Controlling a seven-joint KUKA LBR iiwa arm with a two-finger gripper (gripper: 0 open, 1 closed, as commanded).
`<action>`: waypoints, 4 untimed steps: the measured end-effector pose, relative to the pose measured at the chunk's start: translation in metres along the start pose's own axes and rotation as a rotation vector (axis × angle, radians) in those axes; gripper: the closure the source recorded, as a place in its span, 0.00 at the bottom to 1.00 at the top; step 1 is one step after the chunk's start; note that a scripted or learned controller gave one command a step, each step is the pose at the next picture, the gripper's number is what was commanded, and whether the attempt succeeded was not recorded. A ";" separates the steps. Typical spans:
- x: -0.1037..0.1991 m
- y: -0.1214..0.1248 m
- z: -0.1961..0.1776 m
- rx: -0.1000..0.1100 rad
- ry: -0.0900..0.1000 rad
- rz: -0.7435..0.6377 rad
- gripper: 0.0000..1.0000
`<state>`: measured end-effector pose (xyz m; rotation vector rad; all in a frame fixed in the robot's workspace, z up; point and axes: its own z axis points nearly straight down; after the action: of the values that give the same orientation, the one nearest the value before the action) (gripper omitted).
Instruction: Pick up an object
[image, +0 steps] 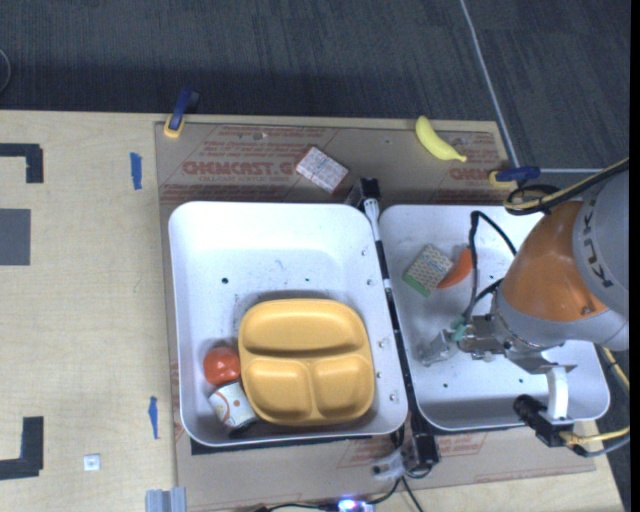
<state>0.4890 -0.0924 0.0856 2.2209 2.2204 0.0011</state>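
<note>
Green-checkered block (429, 268) in right bin (500, 400), above-left of end effector (438, 347).

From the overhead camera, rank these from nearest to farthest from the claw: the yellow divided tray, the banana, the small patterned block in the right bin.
Measured from the claw:
1. Patterned block, right bin, just behind the claw.
2. Yellow divided tray, left bin, across the divider.
3. Banana, on the cardboard behind both bins.
</note>
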 end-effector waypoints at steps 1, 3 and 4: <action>0.001 -0.008 0.000 -0.004 0.000 -0.001 0.00; 0.000 -0.008 0.000 -0.004 -0.001 0.000 0.00; 0.000 -0.008 0.000 -0.004 0.000 0.000 0.00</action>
<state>0.4810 -0.0925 0.0859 2.2187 2.2180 0.0055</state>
